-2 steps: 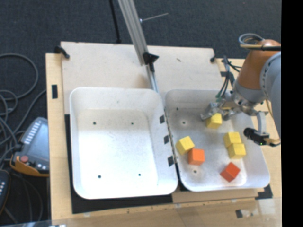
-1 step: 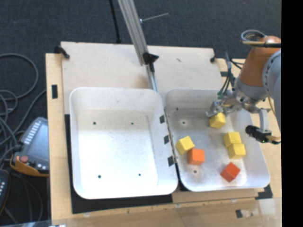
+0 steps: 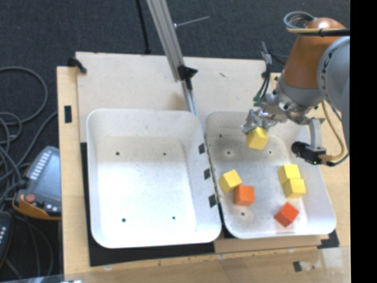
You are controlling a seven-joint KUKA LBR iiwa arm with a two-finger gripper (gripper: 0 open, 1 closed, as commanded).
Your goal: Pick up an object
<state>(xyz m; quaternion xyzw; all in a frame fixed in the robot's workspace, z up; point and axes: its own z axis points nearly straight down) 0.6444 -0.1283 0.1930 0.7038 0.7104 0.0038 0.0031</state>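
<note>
- We see the grey arm with its orange band reaching in from three o'clock, bent down over the far end of the right-hand shallow white plastic bin
- Its two-finger metal gripper sits at about twelve o'clock within that bin, and its fingers are clamped on a small yellow cube, which hangs tilted just below them
- We cannot tell whether this held cube is clear of the bin floor or touching it
- Toward six o'clock from the held cube, near the bin's left wall, lies a second yellow cube, and a small orange cube touches it on its four o'clock side
- At about three o'clock in the same bin we find two more yellow cubes, one touching the other, stacked along the twelve-to-six line of the view
- A red-orange cube rests near the bin's five o'clock corner, apart from the rest
- The left-hand shallow white plastic bin lies at nine o'clock from the right one, the two rims touching
- A slanted aluminium rail rises toward twelve o'clock from between the bins
- A grey handheld controller with an orange edge lies on the floor at nine o'clock, off the bench
</note>
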